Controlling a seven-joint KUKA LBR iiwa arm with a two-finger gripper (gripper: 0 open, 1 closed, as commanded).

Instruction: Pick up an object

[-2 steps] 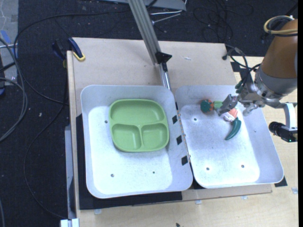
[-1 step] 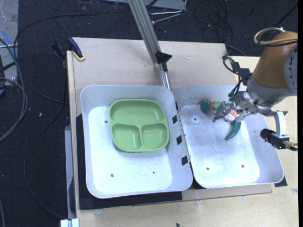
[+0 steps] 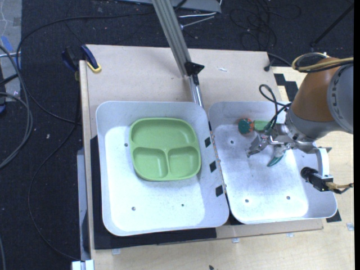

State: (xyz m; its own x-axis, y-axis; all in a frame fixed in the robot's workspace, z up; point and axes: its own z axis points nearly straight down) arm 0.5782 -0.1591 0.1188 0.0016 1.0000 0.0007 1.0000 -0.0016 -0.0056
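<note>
While hand (image 3: 265, 149) hangs over right bin (image 3: 247, 198), prongs apart, small teal-orange-green toy (image 3: 249, 126) lies nearby.

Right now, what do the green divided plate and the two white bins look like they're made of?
Green divided plate: probably molded plastic, matte, going by its uniform colour and soft rounded ridges. Left bin and right bin: likely plastic or painted metal, dull white with scuffs; hard to say which.

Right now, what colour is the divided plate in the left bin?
Light green, seen clearly in the camera view: the divided plate.
</note>
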